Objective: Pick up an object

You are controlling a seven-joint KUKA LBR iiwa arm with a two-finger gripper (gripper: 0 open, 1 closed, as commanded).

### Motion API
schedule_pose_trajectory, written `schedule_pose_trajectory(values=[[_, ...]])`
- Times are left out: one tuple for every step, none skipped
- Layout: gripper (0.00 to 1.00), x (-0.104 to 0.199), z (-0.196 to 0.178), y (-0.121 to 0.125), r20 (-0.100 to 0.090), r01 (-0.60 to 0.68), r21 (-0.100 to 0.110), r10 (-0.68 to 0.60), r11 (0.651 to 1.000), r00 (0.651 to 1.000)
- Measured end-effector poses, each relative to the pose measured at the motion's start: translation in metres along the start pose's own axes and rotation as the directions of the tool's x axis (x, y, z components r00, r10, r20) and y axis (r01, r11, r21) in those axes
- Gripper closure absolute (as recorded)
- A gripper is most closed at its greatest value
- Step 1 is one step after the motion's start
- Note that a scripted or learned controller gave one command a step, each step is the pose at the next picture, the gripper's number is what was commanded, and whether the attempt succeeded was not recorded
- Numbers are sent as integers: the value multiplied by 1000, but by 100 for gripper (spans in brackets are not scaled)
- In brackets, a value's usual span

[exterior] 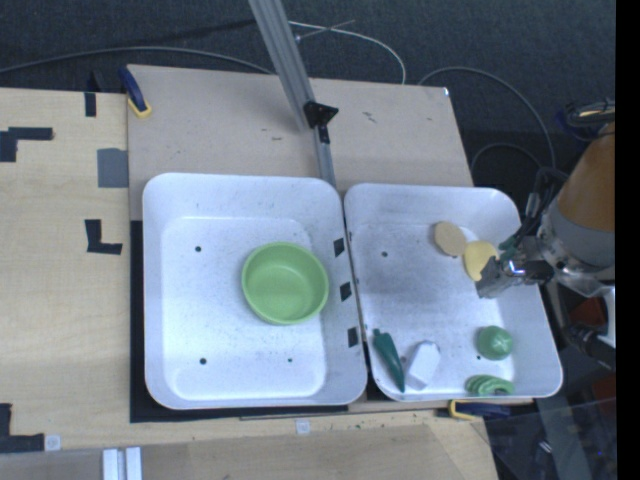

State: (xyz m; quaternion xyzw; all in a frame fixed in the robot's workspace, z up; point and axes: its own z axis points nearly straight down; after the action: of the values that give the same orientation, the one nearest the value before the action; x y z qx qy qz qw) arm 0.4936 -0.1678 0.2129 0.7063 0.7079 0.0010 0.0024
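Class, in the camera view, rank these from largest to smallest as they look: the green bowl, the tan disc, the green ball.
1. Green bowl, clearly largest.
2. Tan disc.
3. Green ball, close to the disc in size, so their order is unsure.

Two bins sit side by side on the desk (230, 133). A bowl (285, 283) lies in the left bin (170, 258). In the right bin (400, 258), two small pieces lie far right beside the claw (497, 280), and four lie along the near edge.

Even, soft overhead light, faint shadows, slight blur, mild grain.
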Motion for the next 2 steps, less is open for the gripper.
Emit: schedule_pose_trajectory(values=[[100, 0, -31, 1, -1, -1, 3, 1, 1000, 1000], [100, 57, -37, 2, -4, 5, 6, -5, 1000, 1000]])
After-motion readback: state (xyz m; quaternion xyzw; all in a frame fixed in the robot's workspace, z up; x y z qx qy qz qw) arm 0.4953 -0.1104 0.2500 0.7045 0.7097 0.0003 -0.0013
